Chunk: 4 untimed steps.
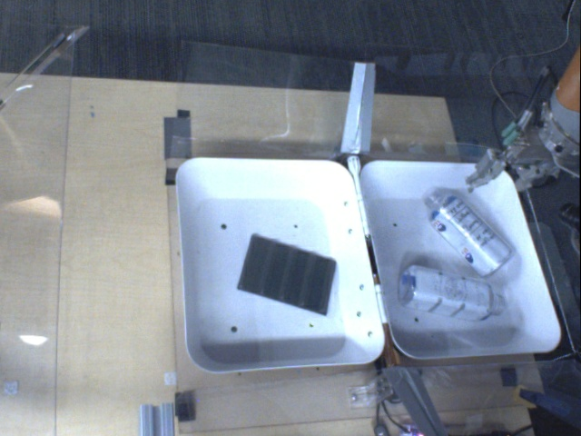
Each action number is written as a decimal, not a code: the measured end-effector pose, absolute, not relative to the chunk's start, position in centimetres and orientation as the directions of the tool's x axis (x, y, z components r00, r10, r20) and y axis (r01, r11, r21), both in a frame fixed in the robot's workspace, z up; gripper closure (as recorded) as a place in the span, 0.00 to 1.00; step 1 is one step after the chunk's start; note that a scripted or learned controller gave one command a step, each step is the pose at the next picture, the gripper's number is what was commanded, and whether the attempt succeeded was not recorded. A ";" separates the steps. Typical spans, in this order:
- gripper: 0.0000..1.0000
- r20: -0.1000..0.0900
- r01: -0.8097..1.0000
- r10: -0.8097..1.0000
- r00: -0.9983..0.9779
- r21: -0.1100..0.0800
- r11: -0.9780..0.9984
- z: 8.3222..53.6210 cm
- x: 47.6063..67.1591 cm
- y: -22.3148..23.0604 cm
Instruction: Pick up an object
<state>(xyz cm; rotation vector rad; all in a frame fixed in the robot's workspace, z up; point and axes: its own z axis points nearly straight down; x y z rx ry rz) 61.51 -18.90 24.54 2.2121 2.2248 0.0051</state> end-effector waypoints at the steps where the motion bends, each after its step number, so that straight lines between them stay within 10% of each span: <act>1: 0.00 -0.001 1.000 1.000 0.022 0.006 -0.022 10.1 67.1 -19.5; 2: 0.00 -0.001 0.993 0.993 -0.119 0.006 0.119 8.7 64.5 -18.1; 3: 1.00 -0.003 0.993 0.993 -0.121 0.015 0.121 10.0 64.8 -17.9; 4: 0.00 -0.003 0.993 0.993 -0.121 0.015 0.121 10.0 64.8 -17.9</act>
